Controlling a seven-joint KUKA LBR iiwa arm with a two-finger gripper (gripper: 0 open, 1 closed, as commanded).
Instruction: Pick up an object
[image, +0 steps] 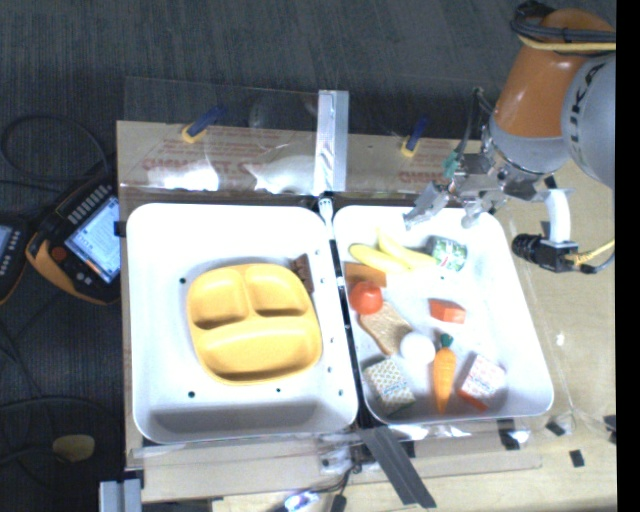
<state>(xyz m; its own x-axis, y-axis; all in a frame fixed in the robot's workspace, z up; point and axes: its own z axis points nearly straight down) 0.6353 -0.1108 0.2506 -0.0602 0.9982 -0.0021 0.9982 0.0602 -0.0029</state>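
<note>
Two white bins (140, 300) sit side by side on the desk (590, 330). At upper right, the claw (455, 203) hangs spread open and empty above the right bin's far edge, just over a banana (400, 255) among toy foods.

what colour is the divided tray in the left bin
Yellow: the moulded plastic compartment tray shows best in the camera view.

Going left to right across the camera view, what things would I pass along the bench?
Handheld controller → yellow divided tray in the left bin → tomato → white egg → carrot → small red carton.
</note>
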